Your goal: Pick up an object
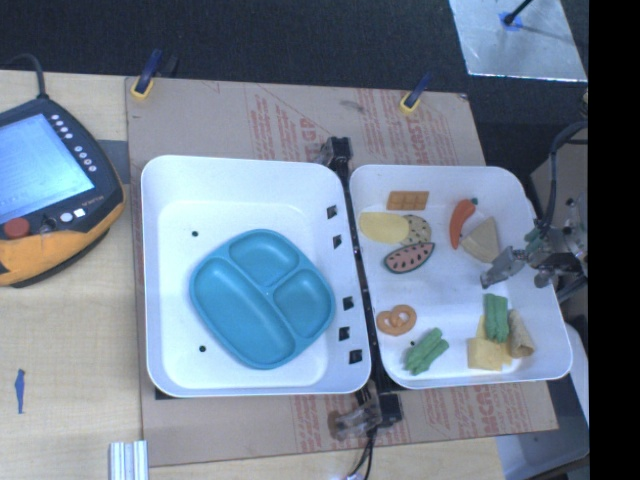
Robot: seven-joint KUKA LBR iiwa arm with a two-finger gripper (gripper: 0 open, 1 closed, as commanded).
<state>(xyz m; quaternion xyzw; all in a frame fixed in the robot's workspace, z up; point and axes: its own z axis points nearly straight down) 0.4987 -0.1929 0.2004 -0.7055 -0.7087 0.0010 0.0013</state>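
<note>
Toy food pieces lie in the right shallow white bin, and the two-finger gripper is low over its right side.

Nearest sit a green bean pod, a yellow block and a green stick; farther, a beige wedge and an orange carrot. They look light, stiff, a little slippery; I judge the wedge's flat sides best to pinch. Whether the gripper is open or closed, I cannot tell; nothing visible in it.

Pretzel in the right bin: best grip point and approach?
Come straight down from above. The pretzel lies flat and apart from its neighbours, with bare bin floor around it. Probably close the fingers across its outer edges at the widest part; its loops look too small to hook.
</note>
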